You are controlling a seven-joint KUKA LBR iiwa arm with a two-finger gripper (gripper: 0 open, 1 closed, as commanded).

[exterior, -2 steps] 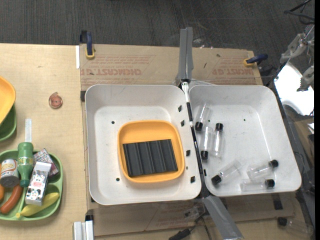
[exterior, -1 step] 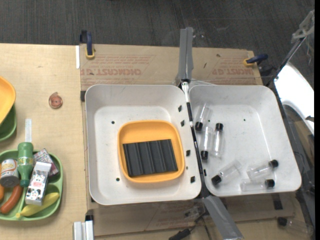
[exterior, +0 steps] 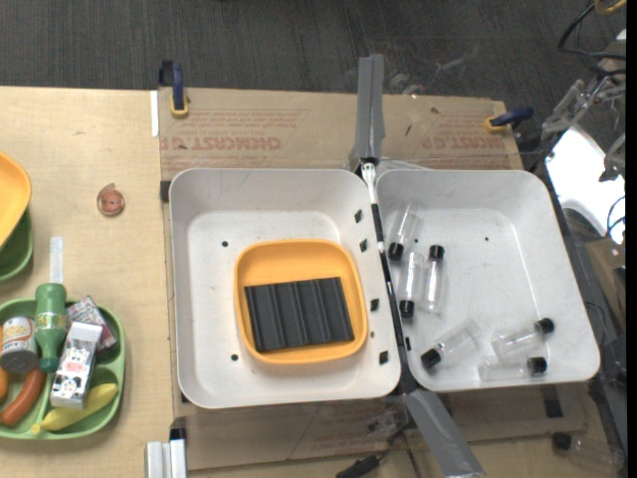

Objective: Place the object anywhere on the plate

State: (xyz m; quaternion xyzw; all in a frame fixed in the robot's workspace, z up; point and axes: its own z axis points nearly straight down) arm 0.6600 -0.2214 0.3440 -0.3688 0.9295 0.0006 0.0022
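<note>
An orange square plate (exterior: 299, 255) lies in the middle of the left white bin (exterior: 199, 267). A dark grey ridged rectangular object (exterior: 301, 314) rests flat on the plate and covers most of its floor. In the right white bin (exterior: 498, 202) several clear vials with black caps lie loose. One vial (exterior: 434, 277) and another vial (exterior: 402, 237) lie near the divider. A third vial (exterior: 450, 346) lies near the front, with more in the front right corner.
On the wooden bench to the left stands a green tray (exterior: 111, 391) of toy food and bottles, beside a yellow dish (exterior: 10, 202). Cardboard (exterior: 259, 132) lies under both bins, held by clamps at the back. Cables and equipment crowd the far right.
</note>
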